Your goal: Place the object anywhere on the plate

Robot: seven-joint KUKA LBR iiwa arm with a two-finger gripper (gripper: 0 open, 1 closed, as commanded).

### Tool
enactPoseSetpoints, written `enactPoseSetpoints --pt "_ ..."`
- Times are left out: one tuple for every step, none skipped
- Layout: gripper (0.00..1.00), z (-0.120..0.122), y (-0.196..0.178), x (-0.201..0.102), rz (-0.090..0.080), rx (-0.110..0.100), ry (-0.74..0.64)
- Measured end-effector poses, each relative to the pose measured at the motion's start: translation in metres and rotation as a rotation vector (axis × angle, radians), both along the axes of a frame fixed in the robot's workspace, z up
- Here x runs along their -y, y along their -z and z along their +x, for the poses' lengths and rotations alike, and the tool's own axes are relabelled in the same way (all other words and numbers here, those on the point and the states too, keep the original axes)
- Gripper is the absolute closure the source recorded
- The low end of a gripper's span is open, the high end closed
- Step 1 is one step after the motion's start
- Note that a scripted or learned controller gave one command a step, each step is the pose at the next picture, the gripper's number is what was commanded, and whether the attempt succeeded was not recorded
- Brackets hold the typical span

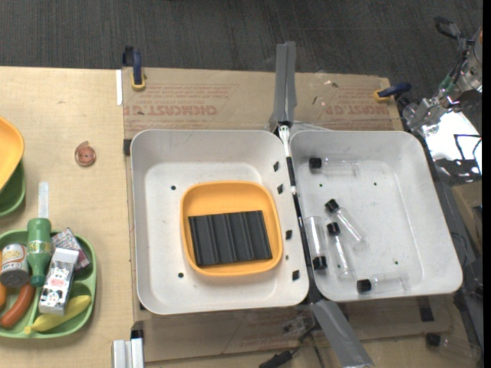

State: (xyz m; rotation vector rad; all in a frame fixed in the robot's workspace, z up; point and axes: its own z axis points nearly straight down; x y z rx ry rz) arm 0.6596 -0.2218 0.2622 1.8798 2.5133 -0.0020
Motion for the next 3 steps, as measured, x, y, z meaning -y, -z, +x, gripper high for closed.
enactPoseSetpoints --pt "1.00 0.000 -0.041 0.000 0.000 0.001 -0.245" --pt "1.00 0.000 -0.094 0.000 -0.001 0.001 -0.504" --pt "0.00 0.000 -0.094 0.000 -0.001 0.001 -0.503"
